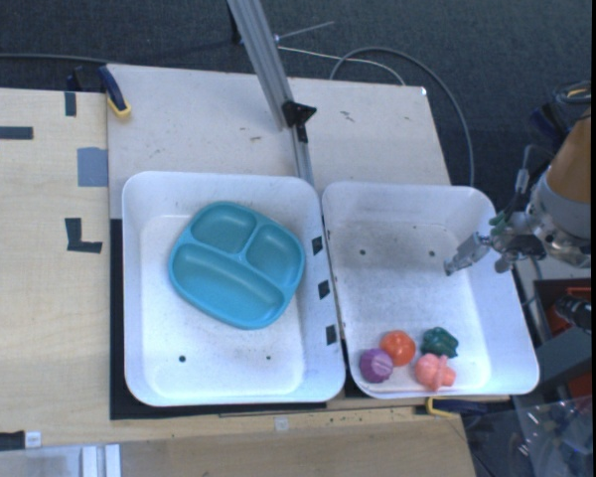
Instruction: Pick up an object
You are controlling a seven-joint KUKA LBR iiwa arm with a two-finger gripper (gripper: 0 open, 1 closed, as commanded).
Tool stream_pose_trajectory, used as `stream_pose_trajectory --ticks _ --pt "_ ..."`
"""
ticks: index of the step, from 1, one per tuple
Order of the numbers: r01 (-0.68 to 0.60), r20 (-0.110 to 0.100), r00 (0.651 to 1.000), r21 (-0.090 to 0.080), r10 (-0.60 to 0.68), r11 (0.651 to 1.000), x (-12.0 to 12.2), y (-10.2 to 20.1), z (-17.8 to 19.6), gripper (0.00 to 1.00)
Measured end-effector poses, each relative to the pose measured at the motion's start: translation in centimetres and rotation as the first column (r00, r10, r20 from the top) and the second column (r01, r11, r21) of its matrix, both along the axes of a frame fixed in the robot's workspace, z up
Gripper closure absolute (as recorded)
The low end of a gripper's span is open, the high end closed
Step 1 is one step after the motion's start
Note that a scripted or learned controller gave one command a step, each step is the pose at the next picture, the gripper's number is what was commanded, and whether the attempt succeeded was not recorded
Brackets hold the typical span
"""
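On the worktop [40,266], the left bin [139,296] holds a blue divided plate [237,263] lying flat near its middle. The right bin [417,217] has four small toys bunched at its near edge: a purple ball [375,366], an orange ball [398,346], a pink lump [434,371] and a dark green piece [439,342], close together. The jaws [469,253] hang over that bin's right side, well apart from the toys, with nothing between them; how wide they stand I cannot tell.

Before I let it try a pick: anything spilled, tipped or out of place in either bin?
Nothing stands out. The blue divided plate lies flat in the left bin. Four small toys sit clustered at the right bin's near edge. The gripper hovers near its far right side.
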State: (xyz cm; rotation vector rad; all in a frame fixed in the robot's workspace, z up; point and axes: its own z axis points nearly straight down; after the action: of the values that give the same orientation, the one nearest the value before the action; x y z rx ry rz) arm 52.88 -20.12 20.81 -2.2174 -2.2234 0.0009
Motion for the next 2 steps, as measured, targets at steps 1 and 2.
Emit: stream_pose_trajectory --ticks 1,2 --pt "0.0 0.0 1.0 0.0 0.0 1.0 0.0 0.0 0.0 0.0" --pt "0.001 -0.007 1.0 0.001 -0.001 1.0 -0.3 0.1 -6.4 0.0"
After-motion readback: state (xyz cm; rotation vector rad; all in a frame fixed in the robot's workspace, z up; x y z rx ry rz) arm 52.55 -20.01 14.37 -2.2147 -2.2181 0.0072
